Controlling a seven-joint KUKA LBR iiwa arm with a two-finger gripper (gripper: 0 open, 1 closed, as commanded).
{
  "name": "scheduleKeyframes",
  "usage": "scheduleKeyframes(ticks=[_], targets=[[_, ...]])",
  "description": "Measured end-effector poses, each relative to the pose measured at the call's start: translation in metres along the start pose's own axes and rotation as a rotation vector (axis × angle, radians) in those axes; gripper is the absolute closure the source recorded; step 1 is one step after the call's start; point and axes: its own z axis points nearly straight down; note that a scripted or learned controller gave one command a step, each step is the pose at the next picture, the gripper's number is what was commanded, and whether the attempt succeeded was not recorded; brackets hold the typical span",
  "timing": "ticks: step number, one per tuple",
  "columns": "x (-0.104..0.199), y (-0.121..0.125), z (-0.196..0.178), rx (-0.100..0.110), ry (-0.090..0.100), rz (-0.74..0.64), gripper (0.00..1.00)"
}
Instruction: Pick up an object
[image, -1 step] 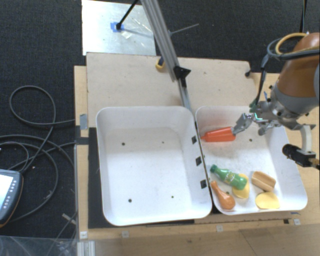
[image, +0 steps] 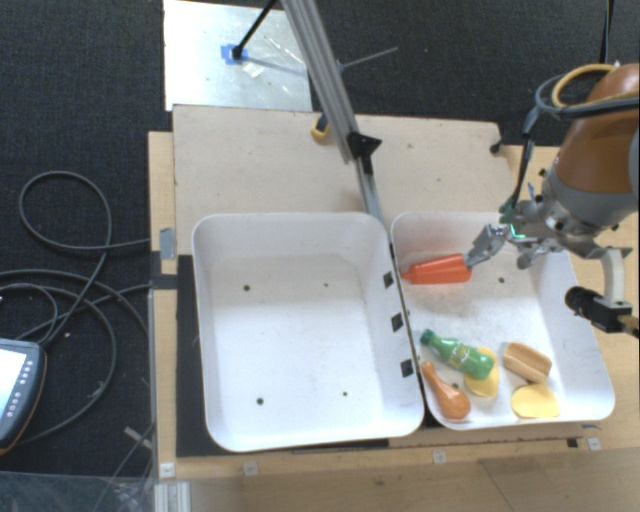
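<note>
Orange, the carrot (image: 436, 270) lies in the right bin (image: 585, 345) near its back-left corner, long axis left-right, just left of my tool (image: 490, 243), whose opening I can't tell.

Orange-red carrot (image: 436, 269) lying flat near top-left of right bin (image: 585, 330). Lower down, clustered: green bottle (image: 455, 353) on its side, orange drumstick-like piece (image: 446, 392) beside it, brown bread roll (image: 526, 361), yellow round slice (image: 534, 402) w/ another yellow bit (image: 483, 384).
</note>
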Motion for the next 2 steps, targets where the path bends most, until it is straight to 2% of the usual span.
scheduleKeyframes(ticks=[1,2], targets=[[0.003,0.006,0.06,0.005,0.0,0.001,0.0],[0.001,-0.004,0.116,0.006,0.001,0.003,0.0]])
